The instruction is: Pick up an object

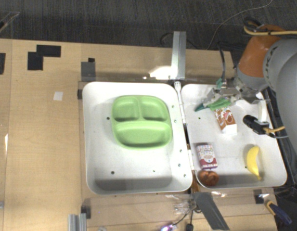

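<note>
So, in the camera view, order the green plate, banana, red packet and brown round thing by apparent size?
1. green plate, clearly largest
2-3. banana and red packet, too alike to rank
4. brown round thing, smallest

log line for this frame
gripper: at far end of right bin | banana: same bin | green plate: in left bin

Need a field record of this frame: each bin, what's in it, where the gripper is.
left bin: green divided plate, roughly centred
right bin: four items
red-and-white carton: far half, nearest the gripper
red packet: near left part
brown round item: near left corner, just in front of the red packet
banana: near right part
gripper: over the right bin's far left part, beside the carton
held object: none confirmed
</note>
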